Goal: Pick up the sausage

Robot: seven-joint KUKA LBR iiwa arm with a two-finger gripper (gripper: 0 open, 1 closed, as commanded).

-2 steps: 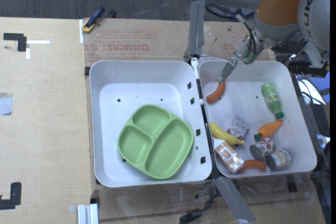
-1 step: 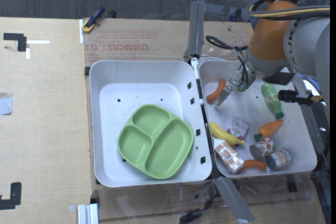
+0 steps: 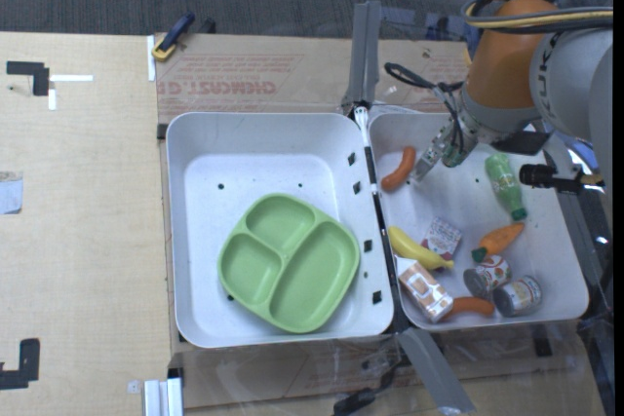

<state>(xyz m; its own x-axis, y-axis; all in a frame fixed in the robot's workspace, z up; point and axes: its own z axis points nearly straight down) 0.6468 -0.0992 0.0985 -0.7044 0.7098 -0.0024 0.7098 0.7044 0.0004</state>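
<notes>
The sausage [image 3: 398, 168], a short orange-red curved piece, lies in the right bin [image 3: 575, 248] near its upper left corner, close to the divider between the bins. My gripper [image 3: 429, 161] hangs just to the right of the sausage, low over the bin floor and tilted toward it. Nothing shows as held in it. The grey arm with its orange band [image 3: 512, 49] reaches in from the upper right.
The right bin also holds a green bottle [image 3: 505, 185], a carrot [image 3: 502, 239], a banana [image 3: 419, 248], a small packet [image 3: 444, 234], two cans [image 3: 502, 285] and a boxed snack [image 3: 426, 292]. A green divided plate [image 3: 289, 261] lies in the left bin [image 3: 195, 209].
</notes>
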